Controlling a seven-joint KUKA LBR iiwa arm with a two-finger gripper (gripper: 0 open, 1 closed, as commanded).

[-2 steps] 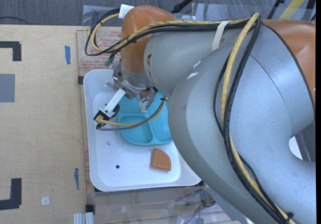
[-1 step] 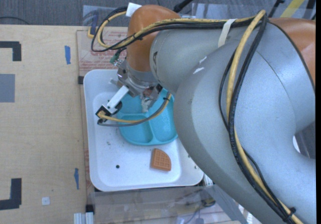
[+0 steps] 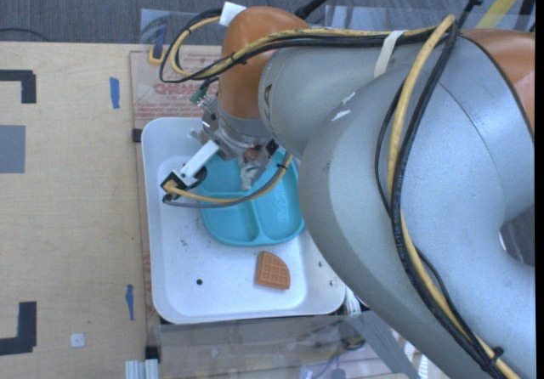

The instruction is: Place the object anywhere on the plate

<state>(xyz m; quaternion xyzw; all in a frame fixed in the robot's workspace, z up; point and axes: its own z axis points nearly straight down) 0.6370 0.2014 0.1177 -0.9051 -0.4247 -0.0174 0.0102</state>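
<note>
My pincer hangs low over the upper edge of the blue plate, and my own wrist covers it from above, so I cannot tell whether it is released or clenched, and I see nothing gripped in it. A white bracket sticks out from my wrist towards the left, ending in a small black block, and a yellow and black cable loops from there across the plate's top. The plate is a divided one, with ridges parting it into compartments, and it lies in the white bin, in the upper right part of the bin's floor. The object, a small tan waffle piece shaped like a wedge with a gridded face, lies flat on the bin floor just below the plate's lower rim, close to it but not on it, and apart from my pincer. Above my wrist sits my orange band, and the rest of my grey arm fills the right side, with cables running along it. The bin rests against the wooden bench, which bears blue tape strips and black tape marks. A piece of cardboard with red print lies just past the bin's top edge.
</note>
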